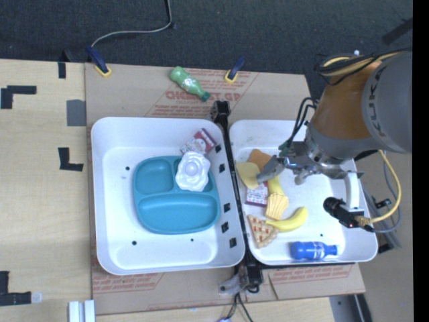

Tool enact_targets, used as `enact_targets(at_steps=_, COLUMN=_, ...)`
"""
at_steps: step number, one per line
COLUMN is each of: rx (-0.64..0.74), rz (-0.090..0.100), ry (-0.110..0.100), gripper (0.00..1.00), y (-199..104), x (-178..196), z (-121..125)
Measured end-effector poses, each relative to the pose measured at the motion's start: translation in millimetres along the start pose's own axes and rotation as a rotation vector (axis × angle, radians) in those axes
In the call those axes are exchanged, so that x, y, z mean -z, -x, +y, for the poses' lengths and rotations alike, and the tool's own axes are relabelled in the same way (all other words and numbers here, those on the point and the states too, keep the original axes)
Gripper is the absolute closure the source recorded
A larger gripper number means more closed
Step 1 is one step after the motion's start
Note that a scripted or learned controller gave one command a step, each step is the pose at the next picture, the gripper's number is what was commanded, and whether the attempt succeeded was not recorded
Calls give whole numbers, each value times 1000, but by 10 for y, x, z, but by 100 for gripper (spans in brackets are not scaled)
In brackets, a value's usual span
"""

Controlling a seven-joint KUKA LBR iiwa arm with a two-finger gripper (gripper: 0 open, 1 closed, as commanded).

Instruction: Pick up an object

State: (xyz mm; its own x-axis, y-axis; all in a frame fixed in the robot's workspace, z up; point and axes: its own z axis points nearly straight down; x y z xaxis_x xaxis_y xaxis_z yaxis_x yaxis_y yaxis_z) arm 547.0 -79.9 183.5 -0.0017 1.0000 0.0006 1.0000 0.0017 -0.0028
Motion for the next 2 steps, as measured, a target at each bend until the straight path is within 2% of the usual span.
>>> enact_targets(at_steps=1, rx=-2, rz=-4, ry=15, gripper=0, y=441, x=-937, z=449)
enact_targets(at_steps=2, rx=-1, rz=1, ry=14, gripper=100, y=414, x=-836, z=456)
